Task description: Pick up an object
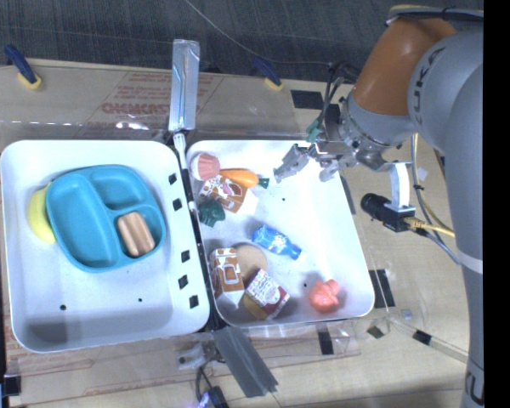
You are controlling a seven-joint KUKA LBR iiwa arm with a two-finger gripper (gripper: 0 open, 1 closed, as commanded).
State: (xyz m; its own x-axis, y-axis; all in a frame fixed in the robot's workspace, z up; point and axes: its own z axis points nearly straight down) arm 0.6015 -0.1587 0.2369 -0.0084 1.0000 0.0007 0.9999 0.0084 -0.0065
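two white bins on a brown counter

brown counter [408, 330] fills the frame, with two white bins side by side. left bin [34, 313] holds a blue plate [89, 215] with little sections. a brown hot dog toy [136, 233] lies in the plate's lower right part. a yellow thing [39, 215] peeks out from under the plate's left edge.

right bin [344, 228] has many small toys. near its upper left are a pink round thing [206, 166], an orange carrot [240, 178] and a small box [223, 195]. a blue packet [276, 242] lies in the middle. a red toy [325, 295] sits at the lower right, and two little boxes [246, 283] lie at the bottom.

the grey arm [442, 75] comes in from the upper right. its pincer [308, 165] hangs over the top of the right bin, fingers apart, with nothing between them.
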